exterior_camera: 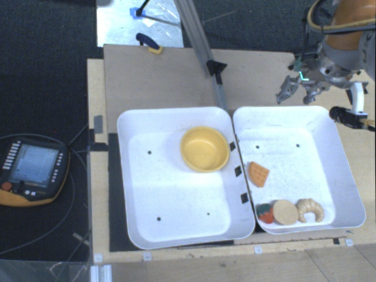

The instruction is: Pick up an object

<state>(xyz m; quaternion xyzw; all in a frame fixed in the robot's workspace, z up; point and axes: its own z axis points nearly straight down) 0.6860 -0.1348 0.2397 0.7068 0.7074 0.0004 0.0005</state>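
Plastic toy food sits nearest in the right bin [343, 157]: croissant [310, 210], round biscuit [285, 212], then orange wedge [258, 174]. All look light, stiff, slick; I judge the wedge's flat sides the best hold. Farther, my gripper [299, 90] hangs spread, holding nothing.

Bright, even overhead light here; the white bins [176, 216] glow almost washed out. A glaring patch of floor [138, 16] shines at top. Shadows stay soft and short, and detail is slightly grainy throughout.
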